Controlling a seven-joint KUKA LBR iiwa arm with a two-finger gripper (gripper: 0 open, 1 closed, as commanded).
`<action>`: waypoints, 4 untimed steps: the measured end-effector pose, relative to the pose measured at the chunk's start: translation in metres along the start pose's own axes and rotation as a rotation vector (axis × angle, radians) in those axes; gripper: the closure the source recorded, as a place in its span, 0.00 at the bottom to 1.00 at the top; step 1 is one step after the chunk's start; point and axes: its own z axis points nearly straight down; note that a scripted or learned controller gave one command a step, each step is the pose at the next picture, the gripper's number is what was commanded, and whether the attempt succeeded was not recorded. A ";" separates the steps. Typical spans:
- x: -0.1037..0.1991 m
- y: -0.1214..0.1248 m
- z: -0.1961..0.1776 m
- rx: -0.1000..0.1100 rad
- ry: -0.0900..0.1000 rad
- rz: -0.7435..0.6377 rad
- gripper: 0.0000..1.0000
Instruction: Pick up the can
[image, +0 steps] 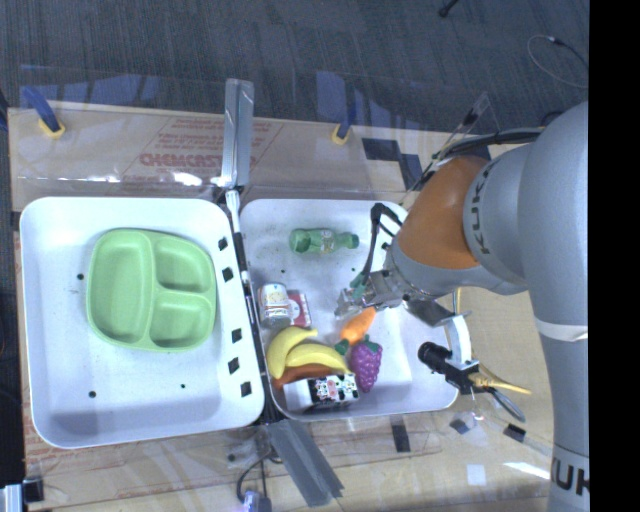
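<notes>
Two glossy white bins (60, 400) sit on the bench: far left of the gripper (358, 297) lies a green divided plate (152, 288), nearer left the small cylindrical can (274, 303), while its grip state is unclear.

White letters "KU" legible on grey robot arm (560, 330) at lower right; mirrored red print on clear plastic sheet (190, 150) illegible.

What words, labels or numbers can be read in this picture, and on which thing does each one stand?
"KU": white letters on the arm, partly cut off.
Red print on the clear sheet behind the bins: mirrored and blurred, unreadable.
Label on the can: too small to read.
Pattern on the small carton: unreadable.
</notes>
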 end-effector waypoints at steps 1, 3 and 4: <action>-0.014 0.076 0.024 0.001 0.001 -0.163 1.00; -0.042 0.034 0.024 0.002 0.002 -0.175 0.00; -0.060 0.037 0.024 0.000 0.000 -0.139 0.00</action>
